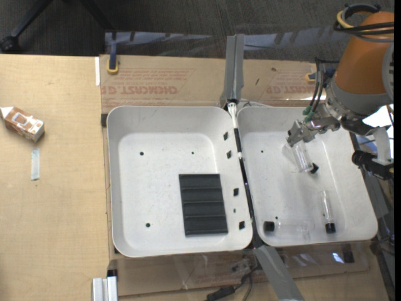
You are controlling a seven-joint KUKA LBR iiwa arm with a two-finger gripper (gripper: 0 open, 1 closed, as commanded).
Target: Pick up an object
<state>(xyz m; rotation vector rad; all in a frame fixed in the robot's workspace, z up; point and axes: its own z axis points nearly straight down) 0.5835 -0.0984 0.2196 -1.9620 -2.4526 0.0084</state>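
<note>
At the near edge of the right bin (351, 231) lie two small clear tubes with black caps: one lies along the near wall with its cap (269, 226) at the left, its see-through body hard to trace against the white floor, and the other (326, 213) stands a little to the right, running near to far with its cap at the near end. Further in, near the middle of that bin, a third clear tube (302, 158) hangs or leans at a tilt just under the gripper (301, 135), with a small black cap beside its lower end. The tube's top appears to sit between the fingers, but glare and its transparency leave it unclear whether the fingers grip it or merely touch it, so I cannot tell how the jaws stand. My judgement is that the grasp step is in hand, with the arm low over the far half of the bin; the next move calls for a straight, slow lift to test whether the tube comes along, since a smooth, thin, round body could slip. In the left bin (125, 168) a black ribbed block (203, 204) lies flat toward the near side.
</note>
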